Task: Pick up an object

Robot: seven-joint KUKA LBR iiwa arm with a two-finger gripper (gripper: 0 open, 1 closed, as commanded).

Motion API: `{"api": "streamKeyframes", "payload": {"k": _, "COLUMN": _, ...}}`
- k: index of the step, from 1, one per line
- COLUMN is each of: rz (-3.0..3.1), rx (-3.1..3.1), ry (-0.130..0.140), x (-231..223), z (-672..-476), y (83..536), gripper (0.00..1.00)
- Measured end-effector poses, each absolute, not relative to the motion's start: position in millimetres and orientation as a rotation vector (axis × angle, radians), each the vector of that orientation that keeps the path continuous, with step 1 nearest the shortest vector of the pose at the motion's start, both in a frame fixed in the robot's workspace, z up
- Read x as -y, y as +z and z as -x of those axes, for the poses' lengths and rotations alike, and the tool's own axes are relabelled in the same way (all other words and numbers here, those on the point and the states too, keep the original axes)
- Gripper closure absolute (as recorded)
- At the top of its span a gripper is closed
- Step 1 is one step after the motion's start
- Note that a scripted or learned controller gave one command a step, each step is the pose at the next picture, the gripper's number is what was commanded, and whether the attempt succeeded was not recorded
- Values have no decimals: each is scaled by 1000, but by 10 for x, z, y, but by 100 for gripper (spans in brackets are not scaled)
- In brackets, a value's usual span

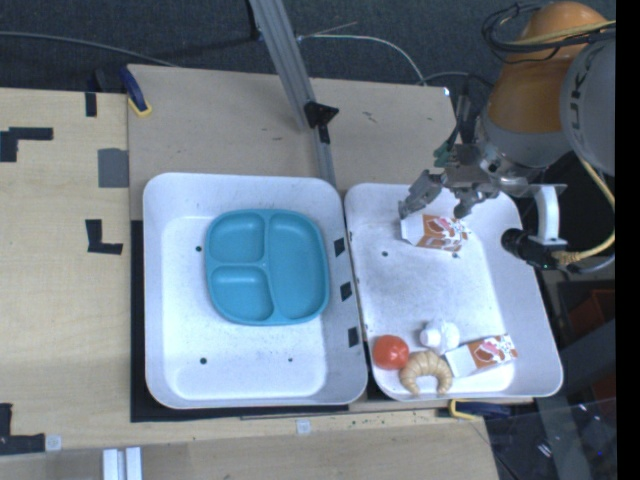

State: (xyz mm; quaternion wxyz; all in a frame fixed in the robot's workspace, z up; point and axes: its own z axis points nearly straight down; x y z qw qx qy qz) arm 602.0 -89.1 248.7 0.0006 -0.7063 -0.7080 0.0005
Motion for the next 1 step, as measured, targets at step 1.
{"api": "streamKeyframes", "payload": {"k": 1, "rz": 2218, "rx": 2223, "ry": 1, "x": 892, "z": -6020, "y": 2487, "gripper": 0}}
